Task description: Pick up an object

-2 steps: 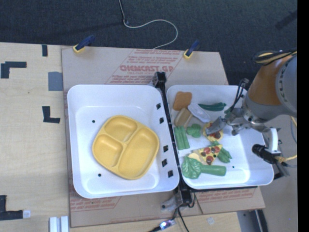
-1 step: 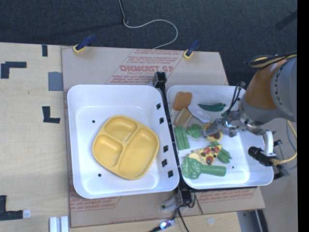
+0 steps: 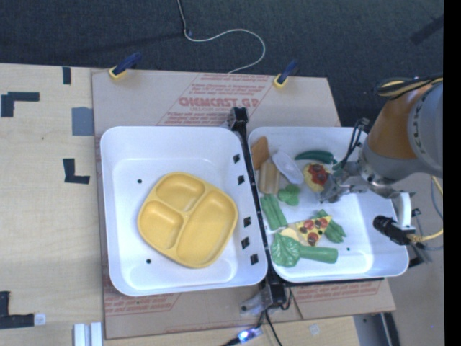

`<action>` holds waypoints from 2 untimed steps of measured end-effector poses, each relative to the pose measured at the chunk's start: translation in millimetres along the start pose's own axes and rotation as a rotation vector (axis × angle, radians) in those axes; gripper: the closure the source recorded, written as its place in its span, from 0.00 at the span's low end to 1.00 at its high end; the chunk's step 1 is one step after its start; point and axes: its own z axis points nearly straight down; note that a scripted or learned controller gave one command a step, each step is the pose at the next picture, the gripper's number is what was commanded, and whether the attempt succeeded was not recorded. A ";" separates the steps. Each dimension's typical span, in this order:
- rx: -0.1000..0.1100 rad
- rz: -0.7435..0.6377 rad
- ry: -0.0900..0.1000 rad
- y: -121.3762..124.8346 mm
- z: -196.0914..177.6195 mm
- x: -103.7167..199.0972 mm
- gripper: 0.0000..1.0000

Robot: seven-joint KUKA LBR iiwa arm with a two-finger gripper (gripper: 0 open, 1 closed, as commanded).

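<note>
— While the arm (image 3: 403, 135) is reaching in over the right bin (image 3: 360, 262), where is the gripper (image 3: 333, 187) sitting?

— Low among the toy food, beside the pizza slice (image 3: 315, 176); its grip cannot be told.

— What is crowding it?

— A green pepper (image 3: 314, 155) and green vegetables (image 3: 306, 251). A yellow plate (image 3: 189, 218) is lying in the left bin (image 3: 115, 215).

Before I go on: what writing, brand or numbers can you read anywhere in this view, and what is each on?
"CHEMCAST GP" in red print, on the cardboard sheet under the two bins, above the left bin.
Smaller red lines above and below that word on the same sheet: too blurred to read.
The yellow divided plate, the right bin and the toy foods carry no text that I can make out.
</note>
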 end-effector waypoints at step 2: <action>-0.001 0.001 0.001 5.6 -109.6 -1.5 1.00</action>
